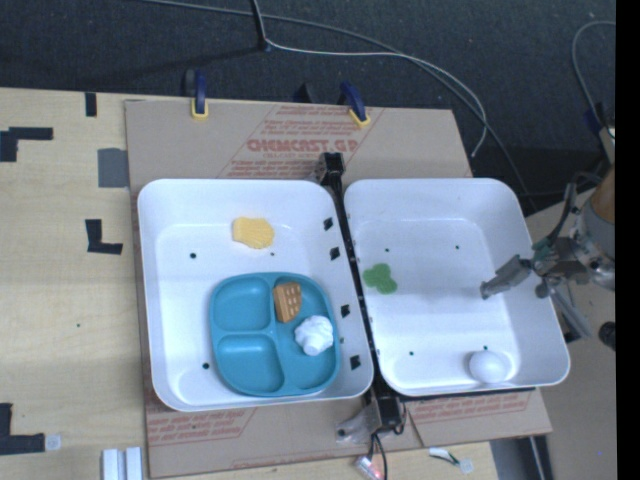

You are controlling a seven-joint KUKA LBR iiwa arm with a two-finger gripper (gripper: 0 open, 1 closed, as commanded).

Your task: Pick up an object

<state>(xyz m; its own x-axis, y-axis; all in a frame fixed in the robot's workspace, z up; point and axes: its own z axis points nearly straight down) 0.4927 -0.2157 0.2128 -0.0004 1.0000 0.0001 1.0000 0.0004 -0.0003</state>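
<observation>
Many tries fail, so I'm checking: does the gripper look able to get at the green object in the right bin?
Probably yes. The green object lies alone on the right bin floor, nothing between it and the gripper at that bin's right side.

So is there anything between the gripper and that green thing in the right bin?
Nothing visible. The gripper is over the right bin's right side, and the green thing lies near its left wall with bare white floor between them.

The arm reaches in low from the right, claw (500, 281) leading.
</observation>
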